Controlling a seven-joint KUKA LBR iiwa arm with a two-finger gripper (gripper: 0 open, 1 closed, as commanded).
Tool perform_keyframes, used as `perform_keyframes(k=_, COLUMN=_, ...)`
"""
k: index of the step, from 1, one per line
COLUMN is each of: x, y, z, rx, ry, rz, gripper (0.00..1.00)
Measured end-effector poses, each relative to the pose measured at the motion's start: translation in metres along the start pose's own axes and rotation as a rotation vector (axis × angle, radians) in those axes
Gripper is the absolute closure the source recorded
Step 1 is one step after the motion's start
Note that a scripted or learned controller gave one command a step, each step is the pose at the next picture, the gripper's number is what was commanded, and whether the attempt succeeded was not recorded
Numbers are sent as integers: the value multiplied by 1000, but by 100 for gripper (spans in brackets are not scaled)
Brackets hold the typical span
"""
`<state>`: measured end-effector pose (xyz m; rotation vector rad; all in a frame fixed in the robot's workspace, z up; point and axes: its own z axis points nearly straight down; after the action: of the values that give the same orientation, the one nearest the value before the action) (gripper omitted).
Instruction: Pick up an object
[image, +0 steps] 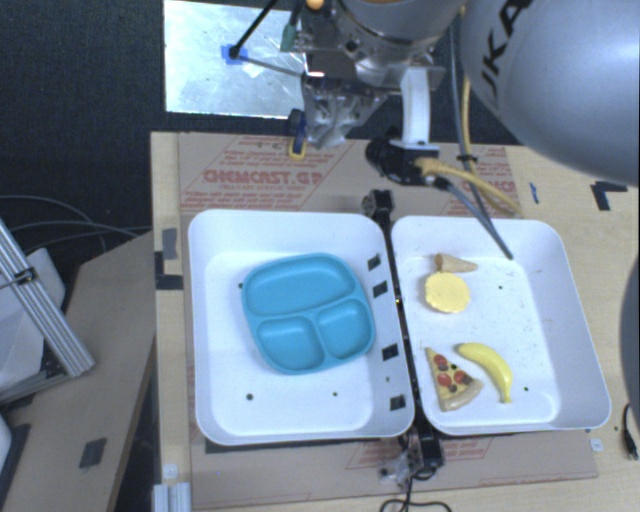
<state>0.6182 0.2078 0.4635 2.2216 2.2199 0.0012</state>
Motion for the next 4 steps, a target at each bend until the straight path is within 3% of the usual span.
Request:
perform_keyframes(k=1, x=-6, y=-25, z=15, rx=2, ry=0, rz=-1, gripper=100)
perform_keyframes(k=2, x=28, y=-36, z=124, rx=5, ry=-1, rz=-6, gripper=100)
perform_keyframes(k=3, x=26, y=33, z=268, rx=0, ry=-1, rz=-1, gripper=100)
perform_keyframes(k=4, x=-27, y=-24, z=308, rx=7, ry=-1, rz=1, gripper=100)
